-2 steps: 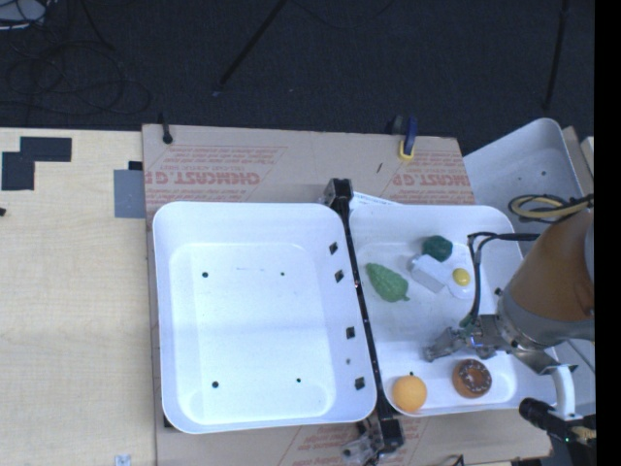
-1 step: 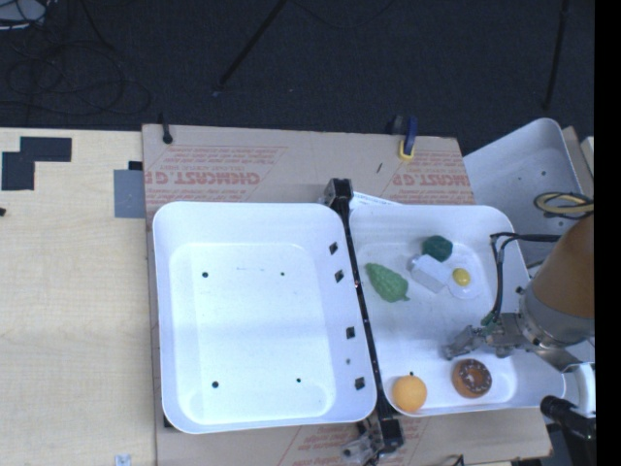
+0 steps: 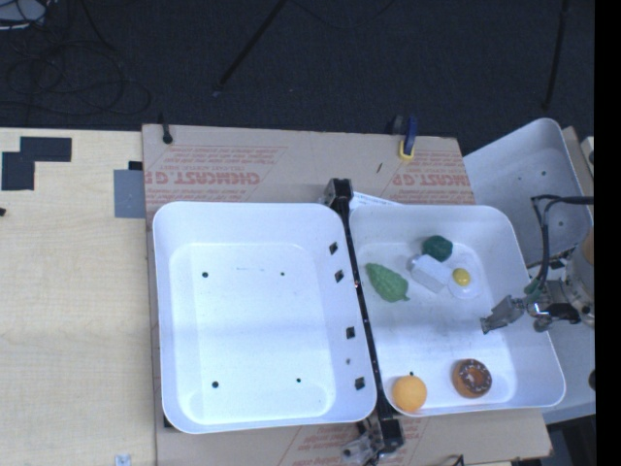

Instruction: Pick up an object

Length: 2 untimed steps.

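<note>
Orange ball and brown doughnut lying nearest, in the right bin.
I am hovering my hand over that bin's right side, grip impossible to tell; the ball looks light, smooth, best pinched across its middle.

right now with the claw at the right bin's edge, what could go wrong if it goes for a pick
1. The claw sits low by the right bin's rim; a careless descent might clip the wall.
2. The orange ball lies in the bin's corner by the divider, leaving little room for fingers, and it may roll.
3. The green object, yellow piece and clear item are clustered, so a grasp might hit several.
</note>
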{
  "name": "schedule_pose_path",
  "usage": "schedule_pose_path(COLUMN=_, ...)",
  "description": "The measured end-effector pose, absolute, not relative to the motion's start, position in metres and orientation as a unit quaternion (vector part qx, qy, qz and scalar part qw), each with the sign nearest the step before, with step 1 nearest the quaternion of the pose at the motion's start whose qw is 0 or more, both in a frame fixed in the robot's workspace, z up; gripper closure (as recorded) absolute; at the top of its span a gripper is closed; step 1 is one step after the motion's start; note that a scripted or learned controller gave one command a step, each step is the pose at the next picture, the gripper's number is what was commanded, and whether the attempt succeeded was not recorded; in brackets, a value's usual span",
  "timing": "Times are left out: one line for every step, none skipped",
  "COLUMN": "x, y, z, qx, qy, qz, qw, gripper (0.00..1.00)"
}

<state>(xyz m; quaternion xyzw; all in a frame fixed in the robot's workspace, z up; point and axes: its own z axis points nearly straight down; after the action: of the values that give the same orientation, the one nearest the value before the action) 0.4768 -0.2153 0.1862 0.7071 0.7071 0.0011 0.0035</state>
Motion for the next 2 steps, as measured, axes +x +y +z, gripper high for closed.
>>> schedule_pose_path(x=0.475, y=-0.192, z=0.083, qx=0.707, qy=0.707, qz=-0.0006, qw=-0.001, gripper=0.00)
schedule_pose_path(x=0.475, y=-0.214, z=0.110, qx=0.708, qy=0.706, qz=-0.0007, qw=0.000, gripper=0.00)
